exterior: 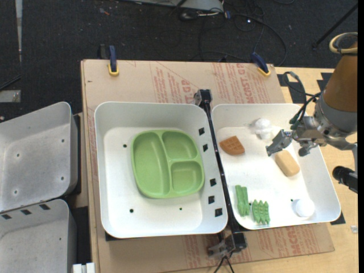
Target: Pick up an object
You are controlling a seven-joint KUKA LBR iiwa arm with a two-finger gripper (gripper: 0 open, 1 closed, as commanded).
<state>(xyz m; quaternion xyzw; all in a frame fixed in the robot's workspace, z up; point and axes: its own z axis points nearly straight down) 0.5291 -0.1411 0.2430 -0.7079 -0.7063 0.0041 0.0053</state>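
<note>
Right, the arm (341, 90) reaches in from the right edge of the tabletop (148, 78), and the tool (286, 141) hangs over the right bin (239, 110), up in its far half. Whether that tool is spread or closed I cannot tell from this slant; nothing can be seen caught in it, so call it empty-handed for now.

Plenty to choose from below. A tan block (287, 164) lies just beside the tool, slightly toward the bin's near edge, and looks the likeliest target. A brown cookie-like piece (232, 145) sits close to the bin's left wall, a white lump (262, 127) rests toward the far side, and along the near edge lie two green pea pods (242, 200) and (260, 211), with a small white ball (303, 208) in the near right corner.

Over in the left bin (114, 118) a green divided plate (168, 164) sits squarely in the middle, well apart from the action.

As for progress: every object rests on its bin floor, so nothing has been lifted. My read is that this is the approach stage, with the descent, the closing and the lift all yet to do.
</note>
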